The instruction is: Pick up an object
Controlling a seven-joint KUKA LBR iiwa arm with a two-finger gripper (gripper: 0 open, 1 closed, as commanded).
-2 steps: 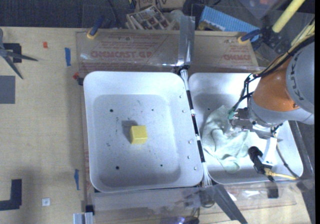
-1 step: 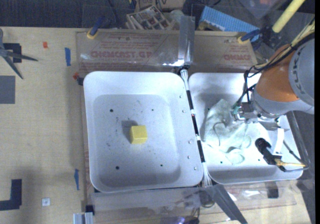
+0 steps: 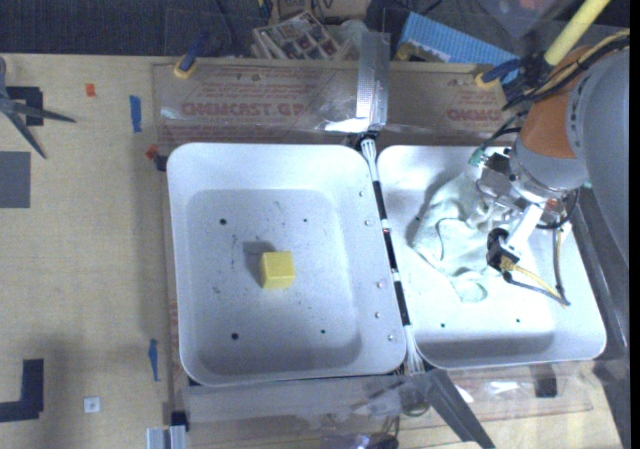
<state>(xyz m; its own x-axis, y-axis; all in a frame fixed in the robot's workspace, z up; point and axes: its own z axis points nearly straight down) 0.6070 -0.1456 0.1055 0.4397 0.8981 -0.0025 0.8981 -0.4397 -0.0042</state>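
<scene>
You've got matt white plastic on the left bin (image 3: 190, 182), right bin (image 3: 570, 332) looks glossier w/ glare. Imo the yellow block (image 3: 278, 269) is matt, bench (image 3: 80, 267) smooth pale wood, far cardboard (image 3: 260, 107) dull.

Smooth grey robot arm (image 3: 605, 122) with a bright orange band (image 3: 548, 129)

The arm's casing is rounded and matt. The orange band rings it just above the wrist, over a paler silvery-grey collar (image 3: 535, 172). Beyond that comes the small metallic two-finger gripper (image 3: 490, 183), its detail blurred. There are dark cables (image 3: 545, 72) beside the upper casing.
</scene>
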